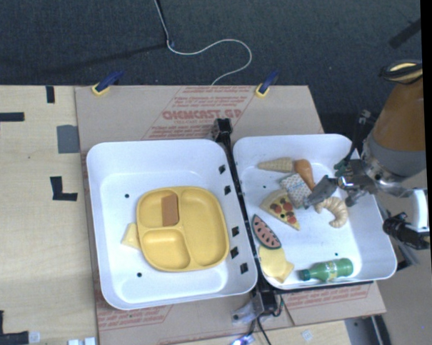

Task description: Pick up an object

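Croissant lies just beside claw (right bin).

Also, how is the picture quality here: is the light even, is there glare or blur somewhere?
Camera view: the light is soft and even, with faint shadows inside the white bins; the yellow plate and the green bottle look fairly sharp; the pincer over the croissant is dark and slightly smeared, so its fingers are hard to read; the bin walls look a little washed out.

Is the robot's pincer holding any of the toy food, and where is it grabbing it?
It cannot be told. The pincer sits low in the right bin, between the grey waffle piece and the croissant, but no item visibly sits in its grip.
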Available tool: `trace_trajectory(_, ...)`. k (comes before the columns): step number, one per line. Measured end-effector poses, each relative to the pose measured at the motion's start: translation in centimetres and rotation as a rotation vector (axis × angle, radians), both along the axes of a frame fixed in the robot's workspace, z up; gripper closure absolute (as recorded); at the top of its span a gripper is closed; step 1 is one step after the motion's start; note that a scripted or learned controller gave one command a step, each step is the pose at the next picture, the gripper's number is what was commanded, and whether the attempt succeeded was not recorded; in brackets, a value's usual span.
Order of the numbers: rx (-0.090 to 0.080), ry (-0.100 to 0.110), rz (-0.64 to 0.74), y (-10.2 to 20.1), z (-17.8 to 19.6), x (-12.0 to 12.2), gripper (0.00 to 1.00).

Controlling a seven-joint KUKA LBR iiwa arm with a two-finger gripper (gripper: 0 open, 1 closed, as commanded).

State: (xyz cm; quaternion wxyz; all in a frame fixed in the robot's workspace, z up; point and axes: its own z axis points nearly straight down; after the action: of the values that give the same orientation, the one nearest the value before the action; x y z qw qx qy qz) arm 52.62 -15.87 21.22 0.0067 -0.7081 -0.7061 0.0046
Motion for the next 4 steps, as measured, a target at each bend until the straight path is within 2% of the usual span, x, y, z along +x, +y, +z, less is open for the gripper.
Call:
trace_trajectory(1, -0.002, -0.014, 0.004, 0.0, 0.8, 0.3, 0.00)
trace_trajectory(2, -0.003, -0.011, 0.004, -0.6, -3.8, 0.2, 0.00)
trace_trajectory(3, -0.002, -0.010, 0.004, -0.3, -10.1, -0.5, 0.00)
trace_trajectory(4, -0.003, -0.013, 0.005, -0.2, -12.9, -0.6, 0.00)
